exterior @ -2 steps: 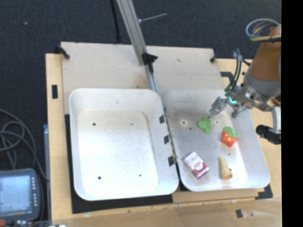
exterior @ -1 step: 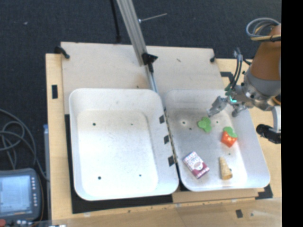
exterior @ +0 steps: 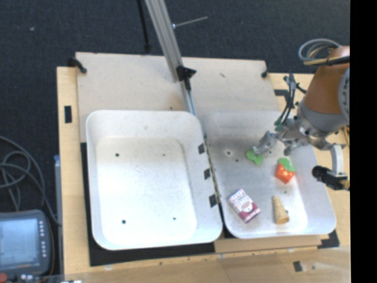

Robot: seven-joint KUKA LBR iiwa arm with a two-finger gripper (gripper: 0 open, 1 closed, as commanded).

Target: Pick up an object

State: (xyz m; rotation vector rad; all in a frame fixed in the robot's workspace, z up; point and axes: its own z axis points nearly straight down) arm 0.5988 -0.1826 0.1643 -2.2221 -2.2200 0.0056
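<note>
In the right bin [exterior: 232, 131] lie a small green piece [exterior: 254, 156], an orange-red toy with a green top [exterior: 285, 171], a pink box [exterior: 243, 205] and a tan cone-shaped piece [exterior: 280, 210]. My gripper [exterior: 267, 142] reaches in from the right and hangs just above and to the right of the green piece, close to it. Whether it touches the green piece I cannot tell. Nothing is visibly held. The orange-red toy lies just below the wrist.
The left bin [exterior: 147, 175] stands beside the right one, with a raised rim between them. A slanted metal rail [exterior: 168, 37] runs from the top down to the bins' shared edge. Cables and a grey box sit at the far left.
</note>
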